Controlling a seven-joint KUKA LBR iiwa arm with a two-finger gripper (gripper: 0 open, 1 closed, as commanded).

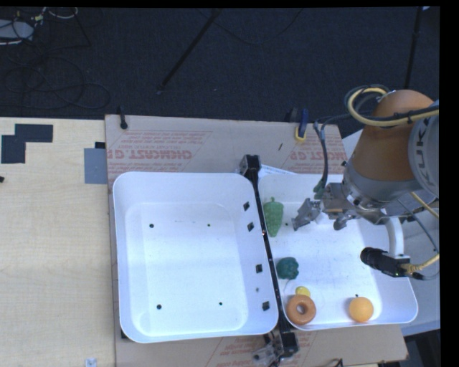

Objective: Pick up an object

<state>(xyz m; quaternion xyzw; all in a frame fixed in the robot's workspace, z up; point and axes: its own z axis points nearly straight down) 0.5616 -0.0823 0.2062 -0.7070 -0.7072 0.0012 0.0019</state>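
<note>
Hovering over our right bin point(401, 304), the gripper point(321, 215) grips nothing we can see; whether it's spread, we cannot tell. Green pepper point(273, 216), donut point(301, 310), orange point(361, 309) remain unpicked.

Floor point(215, 64): dark carpet-like surface across top of view, thin cables point(43, 21) trailing at upper left, slim dark rod point(190, 46) lying at slant.
Bench point(50, 272): pale wood-grain top at left, bearing dark rectangular patches point(29, 140) and grey square point(95, 165).
Cardboard sheet point(186, 147): tan, red printed lettering upside down, laid over bench.
Clamp point(301, 129): yellow and blue, at cardboard's far edge.
Light: even, soft shadows.
</note>
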